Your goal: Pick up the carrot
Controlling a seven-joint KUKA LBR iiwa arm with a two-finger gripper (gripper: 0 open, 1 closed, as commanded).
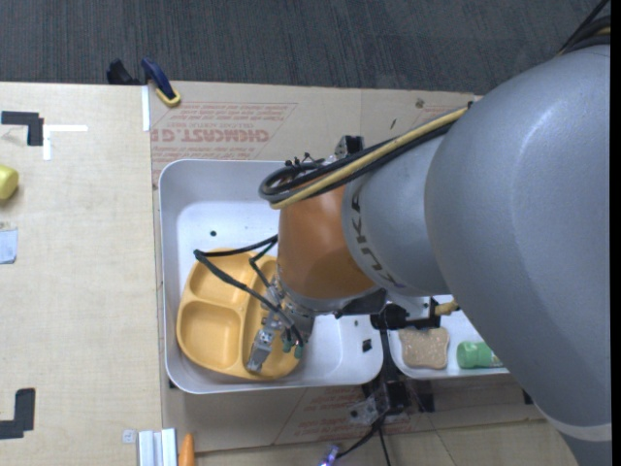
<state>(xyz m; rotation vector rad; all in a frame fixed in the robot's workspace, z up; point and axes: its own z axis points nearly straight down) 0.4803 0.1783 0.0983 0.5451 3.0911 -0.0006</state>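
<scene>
Grey arm (524, 231), orange band (315, 246), black and yellow cables (359, 158).

The grey arm (505, 250) reached from the right over the left white bin (209, 194), its gripper (264, 349) low over a yellow divided tray (215, 323), while toast (424, 349) lay in the right bin (437, 369).

Partial "KUKA" lettering on the arm's orange band (325, 246); cardboard print (223, 129) illegible.
</scene>
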